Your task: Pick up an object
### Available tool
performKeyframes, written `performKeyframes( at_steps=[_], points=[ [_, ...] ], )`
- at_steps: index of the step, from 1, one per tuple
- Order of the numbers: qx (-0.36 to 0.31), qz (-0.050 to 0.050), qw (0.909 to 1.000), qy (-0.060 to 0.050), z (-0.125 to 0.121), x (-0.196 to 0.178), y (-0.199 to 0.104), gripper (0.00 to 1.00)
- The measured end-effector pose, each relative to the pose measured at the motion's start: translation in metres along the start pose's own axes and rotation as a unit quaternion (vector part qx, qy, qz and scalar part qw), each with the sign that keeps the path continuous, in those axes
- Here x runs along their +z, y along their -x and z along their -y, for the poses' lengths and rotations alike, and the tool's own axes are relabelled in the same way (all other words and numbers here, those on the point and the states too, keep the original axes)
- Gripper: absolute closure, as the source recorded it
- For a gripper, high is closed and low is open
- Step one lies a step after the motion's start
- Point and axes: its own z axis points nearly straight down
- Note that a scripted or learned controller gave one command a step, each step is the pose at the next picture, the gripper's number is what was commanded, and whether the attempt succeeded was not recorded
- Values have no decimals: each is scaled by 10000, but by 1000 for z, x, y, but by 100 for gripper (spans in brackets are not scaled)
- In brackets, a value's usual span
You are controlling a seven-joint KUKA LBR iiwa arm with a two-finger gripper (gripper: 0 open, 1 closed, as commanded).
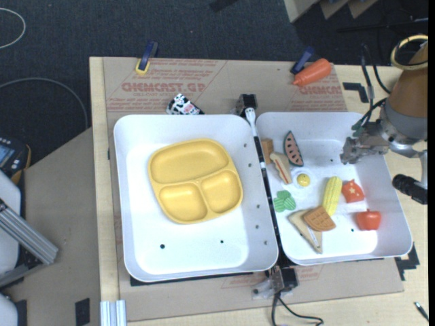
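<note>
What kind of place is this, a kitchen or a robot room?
Probably a robot lab, not a kitchen. A robot arm reaches over two white bins on a bench, the food is toys like the corn, and cables run underneath.

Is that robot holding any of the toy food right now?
No. The gripper hangs over the right bin with nothing visible in it.

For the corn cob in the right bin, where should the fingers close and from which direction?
Grip the corn across its narrow middle, coming straight down from above. It lies flat and elongated, running from upper right to lower left, so the fingers should close across the short axis. The toast crowds its lower end and a tomato sits to its right, so stay mid-length.
</note>
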Motion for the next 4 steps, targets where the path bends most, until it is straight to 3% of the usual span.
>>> performKeyframes(
  at_steps=[2, 4],
  points=[
    [-4, 0, 10000, -2, -6, -88, 11, 100],
    [-22, -21, 10000, -34, -18, -98, -90, 100]
  ],
)
